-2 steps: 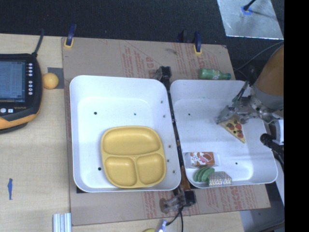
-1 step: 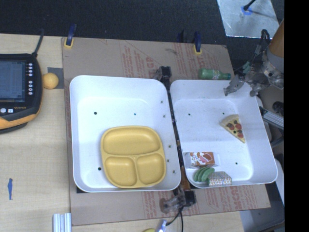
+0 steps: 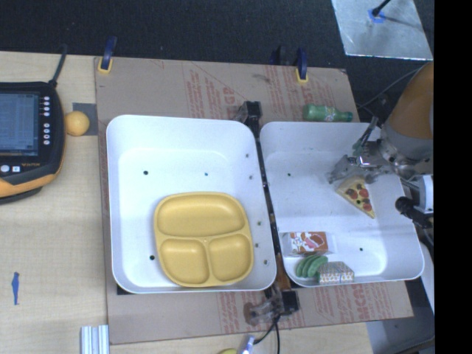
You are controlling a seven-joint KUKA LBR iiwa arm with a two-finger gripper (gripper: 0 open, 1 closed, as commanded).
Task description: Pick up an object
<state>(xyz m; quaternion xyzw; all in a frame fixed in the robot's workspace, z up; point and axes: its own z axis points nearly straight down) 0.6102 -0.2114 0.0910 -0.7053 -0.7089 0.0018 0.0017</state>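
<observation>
Cardboard-covered bench, right white bin (image 3: 383, 260): the grey two-finger gripper (image 3: 352, 168) hangs just up-left of the yellow toy pizza slice (image 3: 358, 196), whose long axis runs down-right; finger spread I cannot tell.

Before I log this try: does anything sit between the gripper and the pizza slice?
Nothing visible does. The gripper hangs in the right bin, just up-left of the pizza slice, with only bare bin floor between them.

Wooden bench (image 3: 51, 257) bears cardboard sheet (image 3: 221, 87); pendant (image 3: 26, 142); yellow ball (image 3: 77, 122) beside it.
</observation>
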